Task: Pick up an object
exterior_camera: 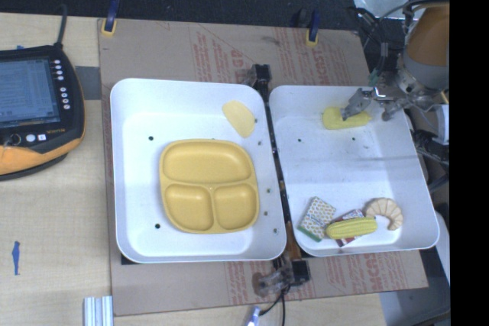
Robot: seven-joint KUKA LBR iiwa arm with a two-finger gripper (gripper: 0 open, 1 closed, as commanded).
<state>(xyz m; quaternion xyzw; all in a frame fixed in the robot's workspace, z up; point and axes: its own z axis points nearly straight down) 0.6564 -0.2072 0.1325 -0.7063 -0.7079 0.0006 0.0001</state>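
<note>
My gripper [373,106] hangs low over the far part of the right bin [382,156], and it stands open with its fingers spread. A small yellow piece [334,118] lies on the bin floor just left of the left fingertip [354,108], beside it rather than between the fingers. At the near edge of the same bin lie a corn cob [351,227], a green-and-white packet [315,217] and a pale croissant-shaped piece [384,211].
The left bin [134,164] holds a yellow divided plate [208,184] and a pale yellow flat piece [239,117] near its far right corner. A tablet [34,107] lies on the bench at far left. Cables and clamps sit along the cardboard edges.
</note>
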